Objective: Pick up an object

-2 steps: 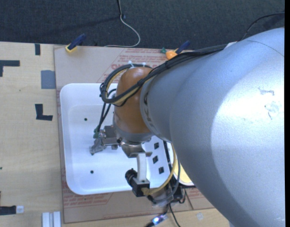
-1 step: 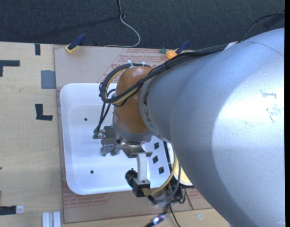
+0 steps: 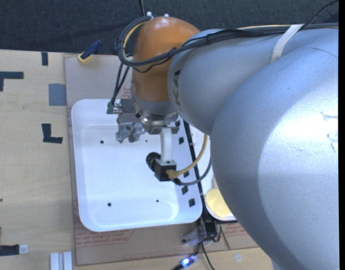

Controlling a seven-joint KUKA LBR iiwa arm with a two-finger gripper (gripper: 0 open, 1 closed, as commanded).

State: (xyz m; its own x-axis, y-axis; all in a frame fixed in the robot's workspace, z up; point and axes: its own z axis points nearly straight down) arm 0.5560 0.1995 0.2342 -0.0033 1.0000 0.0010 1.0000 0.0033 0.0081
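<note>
Camera view: fingers [image 3: 127, 133] over L bin [image 3: 105, 210]; spread or shut, can't tell.

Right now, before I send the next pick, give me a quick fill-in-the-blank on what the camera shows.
1. The gripper hangs above a bin whose colour is ___.
2. The band above the wrist is ___.
3. The arm reaches in from the view's ___ side.
Missing words: white; orange; right.
</note>
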